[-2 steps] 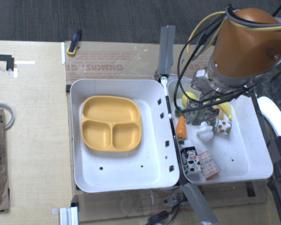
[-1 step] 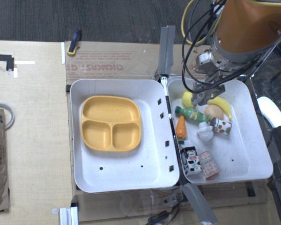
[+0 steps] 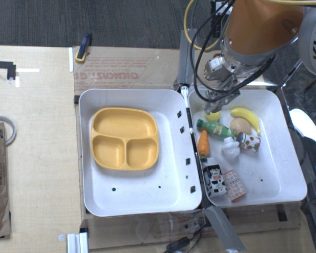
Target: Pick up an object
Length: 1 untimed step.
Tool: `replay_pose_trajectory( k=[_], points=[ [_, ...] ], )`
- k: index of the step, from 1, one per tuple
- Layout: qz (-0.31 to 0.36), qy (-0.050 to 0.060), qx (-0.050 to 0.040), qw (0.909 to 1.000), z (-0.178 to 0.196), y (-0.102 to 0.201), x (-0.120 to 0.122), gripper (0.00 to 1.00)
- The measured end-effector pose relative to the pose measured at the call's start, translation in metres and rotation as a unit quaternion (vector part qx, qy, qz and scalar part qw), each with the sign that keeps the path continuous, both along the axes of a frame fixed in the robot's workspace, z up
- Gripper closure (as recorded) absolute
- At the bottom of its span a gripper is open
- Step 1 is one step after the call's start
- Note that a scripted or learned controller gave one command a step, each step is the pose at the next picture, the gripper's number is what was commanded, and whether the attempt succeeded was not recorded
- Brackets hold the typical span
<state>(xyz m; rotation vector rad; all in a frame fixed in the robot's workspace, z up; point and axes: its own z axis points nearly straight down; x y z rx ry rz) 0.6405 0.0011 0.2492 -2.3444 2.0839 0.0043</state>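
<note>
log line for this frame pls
task: pick up an object | gripper: low over right bin, at green bottle | nearby: banana, carrot | left bin: yellow tray | grasp: unconfirmed

Robotics lab bench: industrial arm [image 3: 263, 20] with exposed cabling at upper right of frame, two white bins [image 3: 89, 194] on a plywood worktop [image 3: 31, 141], toy food as test objects, dark carpet along the top.
</note>
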Motion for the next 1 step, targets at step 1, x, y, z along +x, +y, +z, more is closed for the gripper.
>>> replay_pose_trajectory(
  k=[1],
  points=[
    [0.152,-0.001,0.0001,0.9884,0.0265,-0.0093,0.0140,1.00]
  ],
)
